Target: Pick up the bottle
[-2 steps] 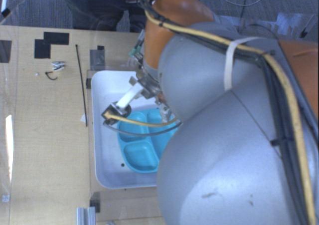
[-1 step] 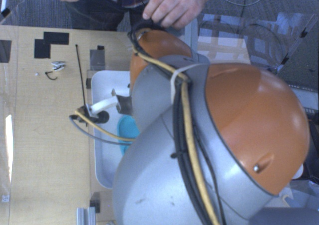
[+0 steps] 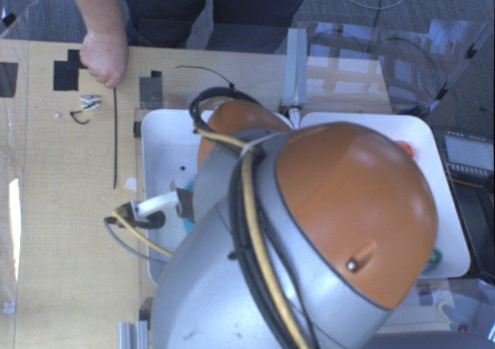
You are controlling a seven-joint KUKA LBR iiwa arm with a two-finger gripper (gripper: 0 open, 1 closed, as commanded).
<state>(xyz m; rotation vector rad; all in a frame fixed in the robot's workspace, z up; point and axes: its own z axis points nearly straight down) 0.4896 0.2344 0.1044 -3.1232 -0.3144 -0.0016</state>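
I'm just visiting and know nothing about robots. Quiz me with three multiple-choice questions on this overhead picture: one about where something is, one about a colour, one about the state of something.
1. Where does the person's hand rest?
A. On the wooden bench left of the bins
B. Inside the right bin
C. On top of the arm

2. What colour is the big rounded cap on the arm?
A. Blue
B. Orange
C. Green

3. How much of the left bin can be seen?
A. All of it
B. Only part, since the arm covers much of it
C. None, a lid hides it

Answers: 1 A, the person's hand lies on the bench, upper left of the left bin. 2 B, the cap on the arm is orange. 3 B, the arm lies across the bin, leaving its left side showing.
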